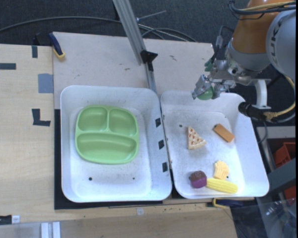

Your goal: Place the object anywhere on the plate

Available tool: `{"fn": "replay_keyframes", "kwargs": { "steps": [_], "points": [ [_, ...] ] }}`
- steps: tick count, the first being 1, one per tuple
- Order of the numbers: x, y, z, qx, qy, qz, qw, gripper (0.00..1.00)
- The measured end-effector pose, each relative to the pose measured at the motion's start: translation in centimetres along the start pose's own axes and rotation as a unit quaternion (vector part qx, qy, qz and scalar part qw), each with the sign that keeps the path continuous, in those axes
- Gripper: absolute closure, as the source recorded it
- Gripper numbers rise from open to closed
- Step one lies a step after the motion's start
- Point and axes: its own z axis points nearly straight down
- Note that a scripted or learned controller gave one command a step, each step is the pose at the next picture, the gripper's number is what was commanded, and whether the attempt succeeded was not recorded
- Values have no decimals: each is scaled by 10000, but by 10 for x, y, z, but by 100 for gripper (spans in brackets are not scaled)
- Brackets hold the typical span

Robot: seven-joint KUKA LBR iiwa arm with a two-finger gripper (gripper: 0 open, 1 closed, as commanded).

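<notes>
A green plate (107,134) with three compartments lies in the left bin (69,182). My gripper (205,91) hangs over the far rim of the right bin (248,172), well to the right of the plate. A small green object (205,94) shows between its fingers, and the gripper is shut on it. Most of that object is hidden by the fingers.
In the right bin lie a pizza slice (194,138), an orange block (223,132), a purple piece (197,179), a yellow corn cob (221,185) and a small yellow piece (220,169). A grey metal pole (134,29) slants over the bench behind the bins.
</notes>
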Motion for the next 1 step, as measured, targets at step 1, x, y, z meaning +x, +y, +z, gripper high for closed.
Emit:
{"fn": "replay_keyframes", "kwargs": {
  "steps": [1],
  "points": [
    [57,-11,16,3,0,-12,10000,100]
  ]
}}
